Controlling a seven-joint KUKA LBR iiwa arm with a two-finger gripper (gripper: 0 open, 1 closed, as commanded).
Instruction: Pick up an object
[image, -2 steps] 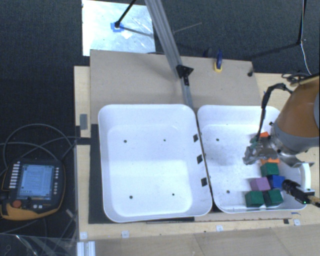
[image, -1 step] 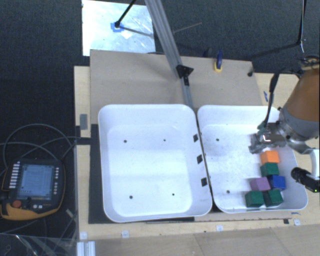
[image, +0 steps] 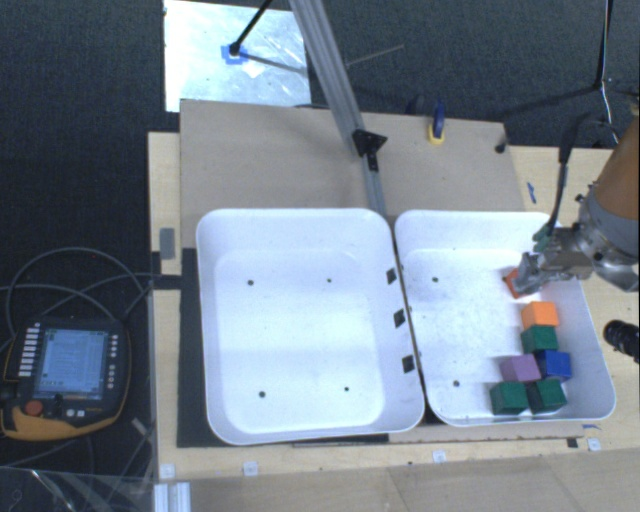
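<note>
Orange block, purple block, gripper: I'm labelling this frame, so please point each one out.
orange block (image: 540, 314): camera view, top face.
purple block (image: 519, 368): camera view, top face.
gripper (image: 527, 274): camera view, between its fingertips, over the right bin.

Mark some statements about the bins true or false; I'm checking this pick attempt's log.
1. All blocks lie in the right bin. True.
2. The orange block sits in the left bin. False: it is in the right bin, by the green block.
3. The gripper is over the right bin. True.
4. The purple block lies alone, apart from the rest. False: it touches its neighbours, including the blue block.
</note>
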